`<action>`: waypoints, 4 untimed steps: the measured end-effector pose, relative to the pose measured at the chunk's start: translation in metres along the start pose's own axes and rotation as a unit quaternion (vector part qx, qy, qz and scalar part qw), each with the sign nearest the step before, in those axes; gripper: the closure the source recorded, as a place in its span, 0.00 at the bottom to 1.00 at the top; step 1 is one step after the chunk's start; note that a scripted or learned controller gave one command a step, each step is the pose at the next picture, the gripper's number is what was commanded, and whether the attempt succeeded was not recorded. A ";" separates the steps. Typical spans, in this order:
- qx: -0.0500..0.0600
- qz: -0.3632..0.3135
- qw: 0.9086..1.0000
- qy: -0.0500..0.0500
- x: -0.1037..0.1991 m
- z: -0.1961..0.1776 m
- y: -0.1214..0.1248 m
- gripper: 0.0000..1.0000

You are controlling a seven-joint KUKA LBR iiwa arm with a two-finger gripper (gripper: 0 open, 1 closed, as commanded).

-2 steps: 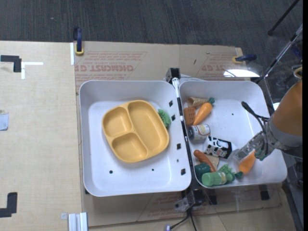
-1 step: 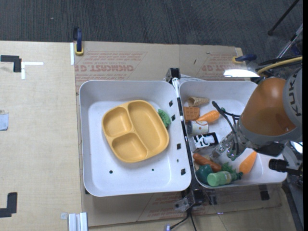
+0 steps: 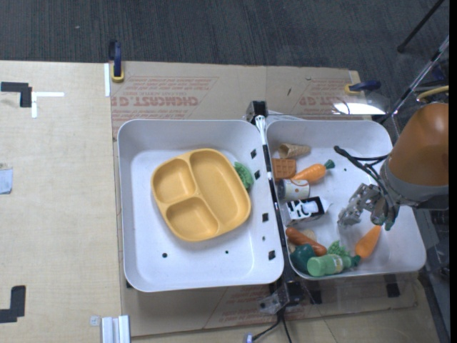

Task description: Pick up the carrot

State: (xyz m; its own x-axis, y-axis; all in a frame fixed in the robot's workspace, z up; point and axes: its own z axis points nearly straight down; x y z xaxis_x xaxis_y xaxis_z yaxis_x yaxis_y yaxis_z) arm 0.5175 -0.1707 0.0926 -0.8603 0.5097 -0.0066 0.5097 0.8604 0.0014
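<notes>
Several toy carrots lie in the right bin (image 3: 400, 259). One carrot with a green top (image 3: 312, 171) lies near the bin's upper left. A plain orange carrot (image 3: 368, 241) rests on the floor at the lower right. A third carrot (image 3: 305, 238) lies at the lower left, beside a green leafy piece. My gripper (image 3: 365, 211) hangs low over the right bin's right half, just above the upper end of the plain carrot. Whether it touches that carrot is unclear.
The right bin also holds a waffle (image 3: 283, 168), a cone (image 3: 293, 149), a white can (image 3: 295, 189), a black-and-white pack (image 3: 305, 207) and a green bottle (image 3: 329, 264). The left bin (image 3: 143, 263) holds a yellow divided plate (image 3: 171, 209) with a green item (image 3: 245, 175) beside it.
</notes>
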 end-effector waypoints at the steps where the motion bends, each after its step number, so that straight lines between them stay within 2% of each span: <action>1: 0.000 -0.037 0.999 0.000 -0.017 0.000 -0.050 1.00; 2: 0.000 -0.037 0.999 0.000 -0.017 0.000 -0.050 0.00; 3: -0.001 -0.034 0.999 -0.004 -0.019 -0.010 -0.048 1.00; 4: -0.001 -0.034 0.999 -0.003 -0.019 -0.010 -0.048 0.00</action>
State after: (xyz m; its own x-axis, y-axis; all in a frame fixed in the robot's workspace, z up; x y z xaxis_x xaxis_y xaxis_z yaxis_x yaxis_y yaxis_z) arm 0.5091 -0.2218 0.1030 -0.8932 0.4495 -0.0137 0.4495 0.8933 0.0030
